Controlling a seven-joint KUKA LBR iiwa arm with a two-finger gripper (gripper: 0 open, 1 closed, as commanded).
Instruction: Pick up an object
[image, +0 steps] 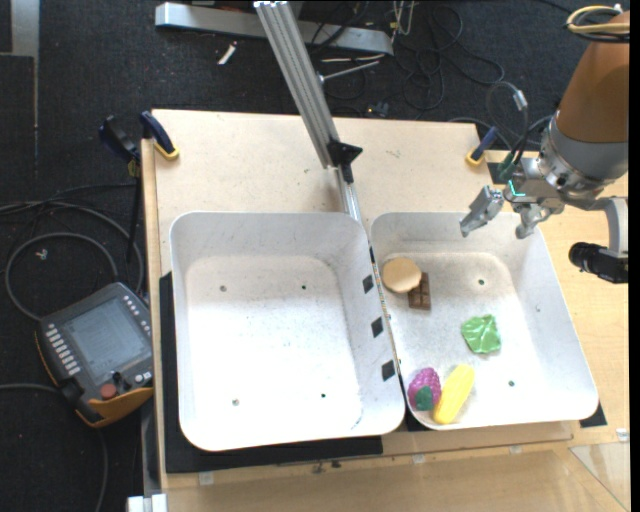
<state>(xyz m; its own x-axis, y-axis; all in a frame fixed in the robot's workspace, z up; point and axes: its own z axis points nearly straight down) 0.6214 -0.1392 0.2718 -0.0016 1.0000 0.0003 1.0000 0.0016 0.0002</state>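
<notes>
While gripper (505, 212) hangs, jaws spread, round tan bun (402, 273) touches brown block (420, 293)

left bin (200, 240) on bench (250, 160) | teach pendant (95, 350) on floor, left | aluminium post (305, 85) | yellow clamps (160, 138)

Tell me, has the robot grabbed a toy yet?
Not yet. The gripper hangs open above the far edge of the right bin, with nothing between its fingers. All the toys lie in that bin: the tan bun beside the brown block, the green leaf, the purple grapes and the yellow corn. Reaching down, closing and lifting are all left.
</notes>
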